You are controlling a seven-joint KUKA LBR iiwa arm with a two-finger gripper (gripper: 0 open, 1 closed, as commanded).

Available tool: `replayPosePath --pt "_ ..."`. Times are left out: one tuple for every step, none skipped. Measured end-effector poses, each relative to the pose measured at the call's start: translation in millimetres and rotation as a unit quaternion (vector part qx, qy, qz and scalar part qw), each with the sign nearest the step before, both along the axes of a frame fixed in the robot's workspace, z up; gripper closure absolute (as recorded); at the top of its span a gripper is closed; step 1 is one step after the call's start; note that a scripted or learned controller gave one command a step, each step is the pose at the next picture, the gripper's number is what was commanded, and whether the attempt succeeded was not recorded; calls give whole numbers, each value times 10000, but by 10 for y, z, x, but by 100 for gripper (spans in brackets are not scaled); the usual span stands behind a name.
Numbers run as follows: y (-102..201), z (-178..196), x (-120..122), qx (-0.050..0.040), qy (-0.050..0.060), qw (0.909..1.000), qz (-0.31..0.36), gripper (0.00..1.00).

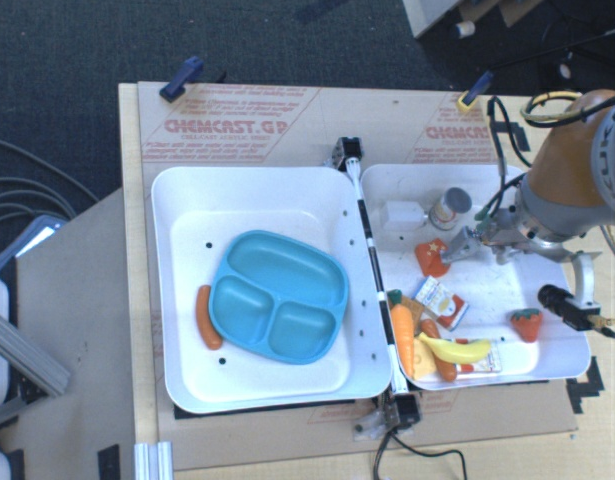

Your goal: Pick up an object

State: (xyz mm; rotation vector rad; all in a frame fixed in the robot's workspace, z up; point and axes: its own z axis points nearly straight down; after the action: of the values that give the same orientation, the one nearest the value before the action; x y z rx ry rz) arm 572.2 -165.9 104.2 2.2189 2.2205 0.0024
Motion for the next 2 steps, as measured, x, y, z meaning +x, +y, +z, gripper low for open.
replayPosePath --pt "275 -185 -373 -2 -4 10000 -5 0" --pt "280 -100 -381 3 10 10000 -8 100"
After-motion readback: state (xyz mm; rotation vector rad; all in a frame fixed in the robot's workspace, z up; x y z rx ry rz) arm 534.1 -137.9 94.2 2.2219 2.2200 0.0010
